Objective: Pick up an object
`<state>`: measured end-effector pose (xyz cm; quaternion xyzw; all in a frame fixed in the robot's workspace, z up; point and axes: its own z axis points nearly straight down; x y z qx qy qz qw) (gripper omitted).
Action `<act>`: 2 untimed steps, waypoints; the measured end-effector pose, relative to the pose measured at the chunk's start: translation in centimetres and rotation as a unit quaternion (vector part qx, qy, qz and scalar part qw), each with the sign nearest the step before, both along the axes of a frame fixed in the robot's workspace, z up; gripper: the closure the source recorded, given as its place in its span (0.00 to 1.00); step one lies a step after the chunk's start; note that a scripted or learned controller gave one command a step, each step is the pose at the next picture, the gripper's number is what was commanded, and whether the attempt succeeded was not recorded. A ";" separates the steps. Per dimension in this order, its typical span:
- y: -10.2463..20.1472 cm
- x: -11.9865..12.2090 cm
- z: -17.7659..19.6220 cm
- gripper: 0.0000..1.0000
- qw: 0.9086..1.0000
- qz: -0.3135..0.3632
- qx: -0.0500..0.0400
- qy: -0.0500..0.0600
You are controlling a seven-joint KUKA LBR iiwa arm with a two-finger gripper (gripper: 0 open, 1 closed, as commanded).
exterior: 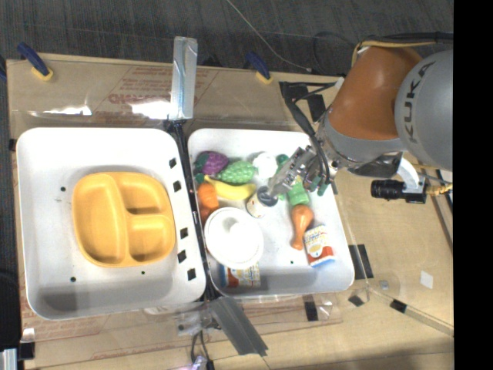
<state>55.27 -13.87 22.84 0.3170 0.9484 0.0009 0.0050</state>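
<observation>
We see the gripper (pixel 271 193) at three o'clock of a yellow banana (pixel 226 190), its jaw state impossible to tell.

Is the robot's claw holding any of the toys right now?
That cannot be told. The end effector is down among the toys in the right bin, beside the banana, but no hold is visible.
</observation>
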 end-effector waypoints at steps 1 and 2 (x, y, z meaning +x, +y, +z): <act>-2.5 6.1 2.7 1.00 1.000 -0.021 0.000 0.003; 2.6 -1.2 -5.2 1.00 0.999 -0.041 0.002 0.009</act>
